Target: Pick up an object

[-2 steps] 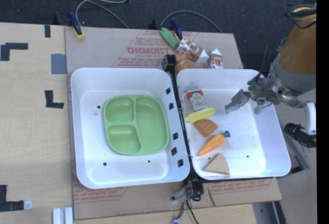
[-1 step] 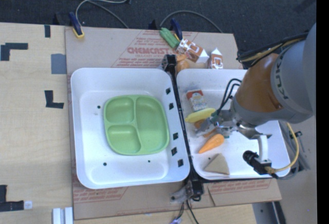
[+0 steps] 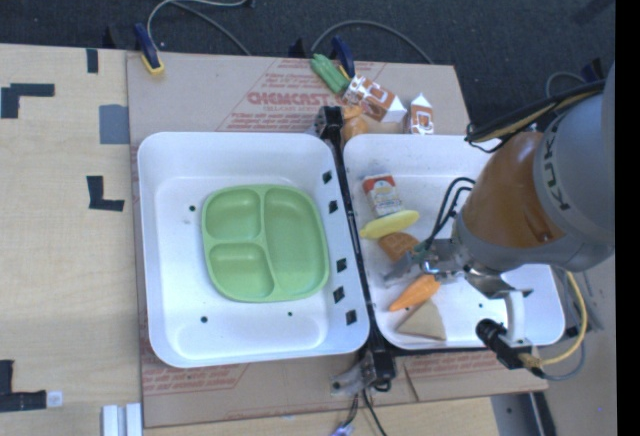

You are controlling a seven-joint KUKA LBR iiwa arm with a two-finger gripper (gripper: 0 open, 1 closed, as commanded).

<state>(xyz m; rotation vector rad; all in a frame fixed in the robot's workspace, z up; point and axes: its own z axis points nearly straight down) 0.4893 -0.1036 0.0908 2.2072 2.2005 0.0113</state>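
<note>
The right bin holds a small red-and-white carton, a yellow banana-like piece, an orange-brown chunk, an orange carrot and a tan wedge. My gripper reaches down from the right into this bin, between the orange-brown chunk and the carrot. Its tip is dark and partly hidden by the wrist. Nothing is visibly lifted off the bin floor.
The left bin holds a green divided plate. Behind the bins on the cardboard lie a green item and small orange-and-white cartons. The bulky arm covers the right bin's right side. Cables run across the back.
</note>
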